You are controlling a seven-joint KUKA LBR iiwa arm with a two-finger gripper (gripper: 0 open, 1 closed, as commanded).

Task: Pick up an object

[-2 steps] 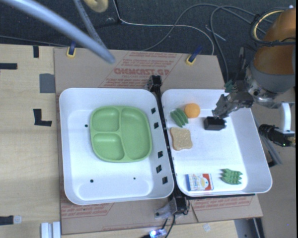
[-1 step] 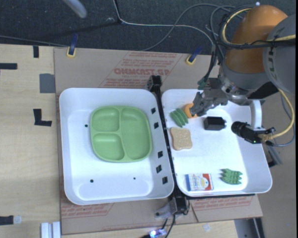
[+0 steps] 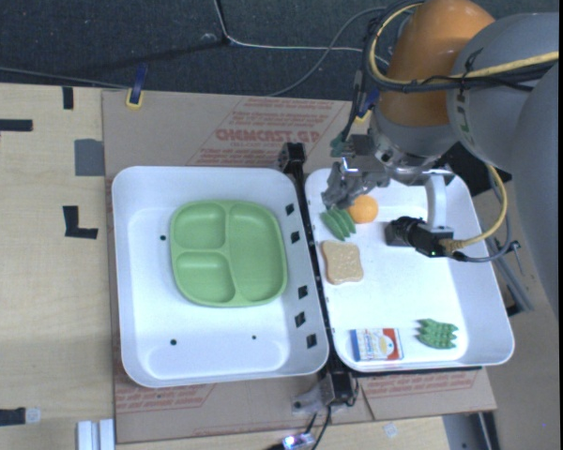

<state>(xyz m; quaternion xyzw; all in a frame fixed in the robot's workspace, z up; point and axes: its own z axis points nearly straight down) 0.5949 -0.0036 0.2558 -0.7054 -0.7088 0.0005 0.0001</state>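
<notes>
The orange ball sits in your right bin — beside a green toy. Your claw hovers just above them; its grip you cannot tell.

Divided plate in left bin; bread in right bin.

Left of the gripper, a green divided plate lies flat in the left white bin. The bin rests on a brown cardboard sheet. Farther left, black tape marks dot the wooden bench.
</notes>
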